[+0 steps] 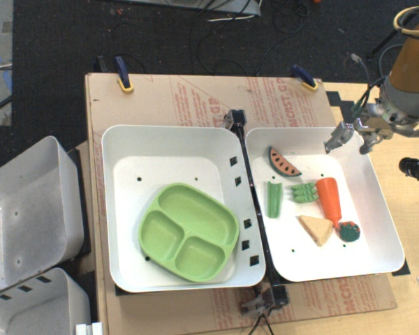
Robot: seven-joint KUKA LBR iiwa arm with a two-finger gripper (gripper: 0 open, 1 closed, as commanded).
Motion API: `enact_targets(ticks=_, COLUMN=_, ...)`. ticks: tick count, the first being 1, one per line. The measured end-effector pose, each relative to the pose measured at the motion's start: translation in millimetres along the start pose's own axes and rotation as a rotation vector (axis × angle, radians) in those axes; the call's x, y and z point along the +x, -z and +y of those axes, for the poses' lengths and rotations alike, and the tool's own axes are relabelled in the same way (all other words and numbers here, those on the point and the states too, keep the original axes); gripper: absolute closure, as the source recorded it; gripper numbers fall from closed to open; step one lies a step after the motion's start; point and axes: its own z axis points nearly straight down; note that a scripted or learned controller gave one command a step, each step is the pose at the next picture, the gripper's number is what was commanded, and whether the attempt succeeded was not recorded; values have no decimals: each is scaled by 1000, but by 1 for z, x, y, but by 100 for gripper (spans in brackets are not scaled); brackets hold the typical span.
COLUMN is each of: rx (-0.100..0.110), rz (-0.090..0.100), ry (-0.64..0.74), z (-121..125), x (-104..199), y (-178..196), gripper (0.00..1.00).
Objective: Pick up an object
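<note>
The arm is cut off at the frame's right edge. Its gripper (355, 139) hangs above the right bin's (384, 208) far corner, fingers spread, seemingly holding nothing. Within that bin the carrot (328, 198) lies lengthwise, leafy end towards the near rim.

Arm (408, 68) reaches in, tool (353, 139) fingers spread, holding nothing.
</note>
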Motion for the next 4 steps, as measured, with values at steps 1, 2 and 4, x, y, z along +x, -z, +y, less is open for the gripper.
enact_targets(ticks=1, rx=-15, rz=-4, ry=4, z=3, x=1, y=10, gripper=0)
enact_targets(ticks=2, rx=-11, rz=-3, ry=2, z=0, x=-1, y=-34, gripper=0)
enact_targets(ticks=4, rx=-13, rz=-3, ry=5, z=0, x=-3, y=-111, gripper=0)
